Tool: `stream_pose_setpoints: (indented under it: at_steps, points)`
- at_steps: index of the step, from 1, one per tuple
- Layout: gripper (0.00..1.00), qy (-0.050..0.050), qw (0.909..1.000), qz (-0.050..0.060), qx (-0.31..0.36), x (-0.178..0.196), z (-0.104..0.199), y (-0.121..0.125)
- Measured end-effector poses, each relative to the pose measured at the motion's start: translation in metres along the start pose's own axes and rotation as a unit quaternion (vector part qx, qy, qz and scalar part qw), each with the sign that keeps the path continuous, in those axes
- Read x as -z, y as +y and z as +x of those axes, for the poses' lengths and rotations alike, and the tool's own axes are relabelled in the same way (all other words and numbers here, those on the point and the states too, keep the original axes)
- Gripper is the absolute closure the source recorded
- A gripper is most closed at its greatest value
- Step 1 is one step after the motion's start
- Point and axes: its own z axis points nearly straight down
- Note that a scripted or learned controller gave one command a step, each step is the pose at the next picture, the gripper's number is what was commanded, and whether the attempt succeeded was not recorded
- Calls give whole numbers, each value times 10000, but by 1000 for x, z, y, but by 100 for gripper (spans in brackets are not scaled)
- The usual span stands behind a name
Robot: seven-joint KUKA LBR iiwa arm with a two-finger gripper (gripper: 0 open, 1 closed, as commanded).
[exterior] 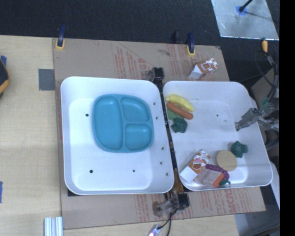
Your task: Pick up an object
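Right bin (211, 95) edge, gripper (247, 119) partly cut off

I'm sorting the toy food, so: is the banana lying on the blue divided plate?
No, the banana lies in the right bin, while the blue divided plate sits in the left bin.

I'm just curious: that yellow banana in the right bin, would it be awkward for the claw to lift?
Probably a little. The banana looks like smooth toy plastic, so likely stiff, light and somewhat slippery. Its curved, rounded shape could let it swivel or roll when nudged. It lies against the orange hot dog, which may crowd the gripper.
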Motion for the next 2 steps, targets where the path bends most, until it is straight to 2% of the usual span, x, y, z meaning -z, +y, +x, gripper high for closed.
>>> stream_pose_setpoints:
  at_steps: [1,2]
  points:
    - [0,-2,10000,8,10,-87,74,39]
    - [0,3,10000,-6,-4,-55,94,87]
